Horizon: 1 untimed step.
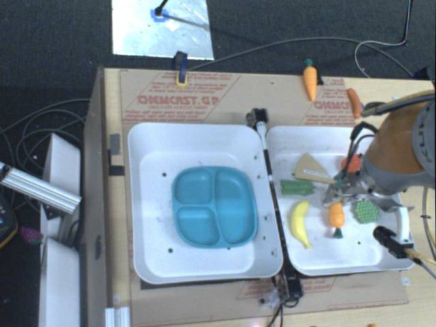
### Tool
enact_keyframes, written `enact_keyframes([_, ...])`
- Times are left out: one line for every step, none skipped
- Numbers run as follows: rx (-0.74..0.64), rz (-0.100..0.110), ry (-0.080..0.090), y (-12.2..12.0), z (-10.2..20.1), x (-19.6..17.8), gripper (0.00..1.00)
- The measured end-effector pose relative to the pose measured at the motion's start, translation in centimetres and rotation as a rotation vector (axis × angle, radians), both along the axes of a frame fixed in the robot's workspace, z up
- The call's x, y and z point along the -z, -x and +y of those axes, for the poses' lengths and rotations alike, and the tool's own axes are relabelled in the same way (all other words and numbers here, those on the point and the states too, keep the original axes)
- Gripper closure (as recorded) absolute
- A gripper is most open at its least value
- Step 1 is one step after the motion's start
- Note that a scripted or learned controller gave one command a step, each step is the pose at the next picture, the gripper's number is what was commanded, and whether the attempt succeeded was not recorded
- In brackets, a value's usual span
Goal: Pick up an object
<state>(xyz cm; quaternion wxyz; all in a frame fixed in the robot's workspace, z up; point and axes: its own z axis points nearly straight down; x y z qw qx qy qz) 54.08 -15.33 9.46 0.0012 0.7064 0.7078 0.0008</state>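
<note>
Two bins: they stand side by side on the bench; the left bin [146, 182] holds a blue divided plate [214, 205], and the right bin [327, 268] holds the small toy foods.
Arm: the grey arm with its orange band [402, 142] reaches in from the right, over the right bin.
Gripper: the gripper [338, 195] sits low in the right bin, just above the small carrot [336, 215]; how far it is open I cannot tell, and nothing is seen held in it.
Likely target: the small carrot lies in the middle of the right bin, between the banana [300, 223] on its left and the green netted piece [366, 212] on its right.
Other pieces: a tan wedge [312, 167] and a green flat piece [296, 187] lie farther in the same bin.
Handling: the carrot looks like a light, stiff plastic toy with a smooth skin, so it may slip or roll.
Where to hold: I would close across its thick orange body, not on the thin green tip.
Risk: the neighbours are near, so a finger could push them.
</note>
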Motion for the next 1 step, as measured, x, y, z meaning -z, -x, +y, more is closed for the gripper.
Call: enact_keyframes([-0.002, -0.001, -0.001, -2.44, 8.14, -9.05, 1.0])
